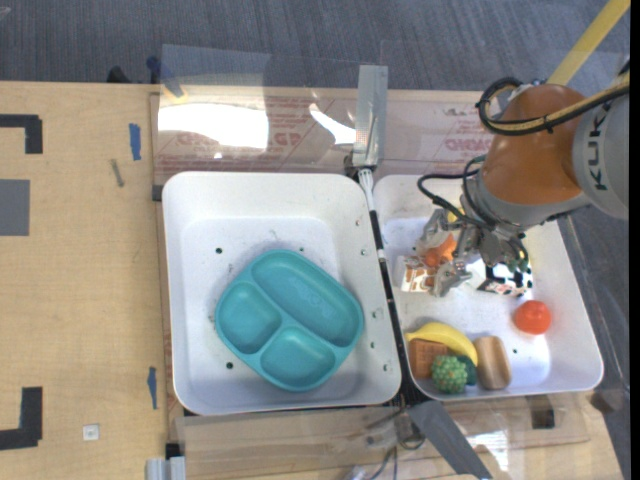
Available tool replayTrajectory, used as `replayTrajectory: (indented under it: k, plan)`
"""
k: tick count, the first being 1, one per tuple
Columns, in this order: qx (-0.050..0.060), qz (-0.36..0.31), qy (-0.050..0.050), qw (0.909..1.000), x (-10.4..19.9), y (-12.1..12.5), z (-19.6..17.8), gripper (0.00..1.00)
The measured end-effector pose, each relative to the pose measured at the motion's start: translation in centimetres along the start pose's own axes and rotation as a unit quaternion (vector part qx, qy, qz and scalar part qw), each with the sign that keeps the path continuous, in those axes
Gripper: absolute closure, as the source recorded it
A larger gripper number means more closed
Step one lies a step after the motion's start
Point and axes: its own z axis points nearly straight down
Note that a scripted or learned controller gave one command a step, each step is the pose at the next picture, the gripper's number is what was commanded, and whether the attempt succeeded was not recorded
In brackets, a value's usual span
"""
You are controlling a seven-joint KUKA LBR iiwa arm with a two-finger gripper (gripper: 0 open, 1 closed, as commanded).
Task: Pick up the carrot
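The carrot shows as a small, bright orange stub. Only a short piece of it is visible, and no green top can be made out. It lies in the right-hand bin, beyond the banana, towards the far rim and a little to the view's left of it. The pincer is down over the same spot, and its silvery metal parts crowd the carrot on both sides. The orange piece looks to sit in among that metal, but I cannot tell whether the pincer is clenched on it or released. The arm, orange-banded, hangs above, further beyond the banana.

Just beyond the banana, at the view's left, lies a small white and brown card, close under the pincer. Beyond the banana and to the view's right is a black-and-white patterned piece. A round red-orange ball sits well to the view's right of the banana. On the near side of the banana, touching or nearly so, are a broccoli floret, an orange wedge and a brown bun.

Far to the view's left of the banana, in the other bin, a teal divided plate lies flat. Both bins stand on the pale wooden bench.
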Motion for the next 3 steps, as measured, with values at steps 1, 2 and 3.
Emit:
replayTrajectory:
  k: [1, 2, 3]
  plan:
    - [0.002, 0.059, -0.001, 0.9982, -6.1, 0.2, -17.9, 1.00]
    - [0.002, -0.043, 0.003, 0.9991, -4.2, -5.4, -27.2, 1.00]
    - [0.002, -0.090, 0.006, 0.9959, 0.0, -10.1, -30.0, 1.00]
